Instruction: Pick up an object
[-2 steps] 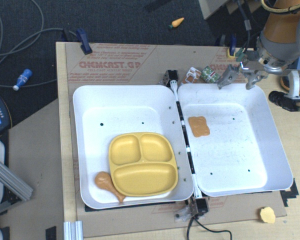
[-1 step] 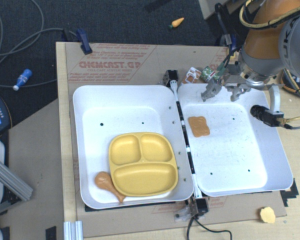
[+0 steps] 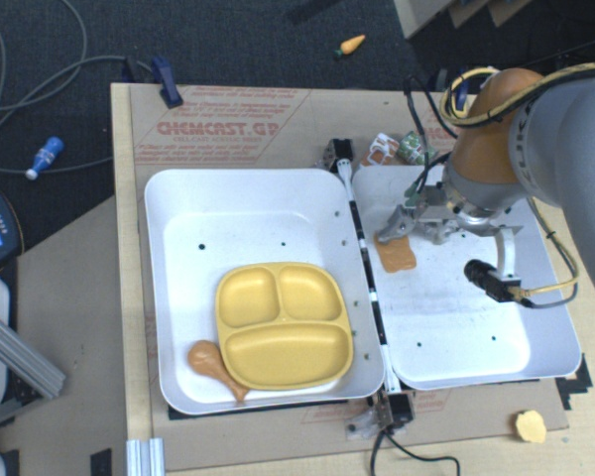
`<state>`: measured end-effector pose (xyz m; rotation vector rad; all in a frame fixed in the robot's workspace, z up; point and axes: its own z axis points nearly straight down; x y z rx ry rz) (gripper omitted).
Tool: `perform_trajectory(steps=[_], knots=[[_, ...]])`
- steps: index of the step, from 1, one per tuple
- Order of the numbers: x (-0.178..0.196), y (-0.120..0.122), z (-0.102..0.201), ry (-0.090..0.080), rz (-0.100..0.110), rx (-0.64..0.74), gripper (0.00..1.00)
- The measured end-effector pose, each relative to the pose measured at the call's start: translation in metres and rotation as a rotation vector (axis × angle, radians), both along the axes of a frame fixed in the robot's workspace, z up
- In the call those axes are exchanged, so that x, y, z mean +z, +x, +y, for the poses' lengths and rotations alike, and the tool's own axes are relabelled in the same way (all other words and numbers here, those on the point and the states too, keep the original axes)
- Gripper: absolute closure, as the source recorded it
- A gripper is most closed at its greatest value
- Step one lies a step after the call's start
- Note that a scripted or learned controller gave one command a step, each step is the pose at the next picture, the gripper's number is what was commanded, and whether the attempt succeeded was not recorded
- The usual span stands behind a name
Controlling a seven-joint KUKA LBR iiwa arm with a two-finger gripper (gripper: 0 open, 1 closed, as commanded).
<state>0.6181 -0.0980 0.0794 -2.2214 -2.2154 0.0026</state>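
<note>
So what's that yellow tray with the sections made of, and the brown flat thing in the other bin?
The yellow tray looks like moulded plastic: smooth, one even colour, soft shine, rounded compartments. The brown flat thing looks matte, perhaps toy bread of plastic or foam; the view leaves that open.

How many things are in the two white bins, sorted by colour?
Yellow: 1, the divided plate
Orange: 1, the drumstick-shaped toy
Brown: 1, the flat piece in the right bin
Total: 3
</note>
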Motion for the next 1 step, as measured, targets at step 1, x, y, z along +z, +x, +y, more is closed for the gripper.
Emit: perform_trajectory(steps=[1], knots=[[0.1136, 0.0527, 0.0077, -0.005, -0.02, 0.006, 0.0]])
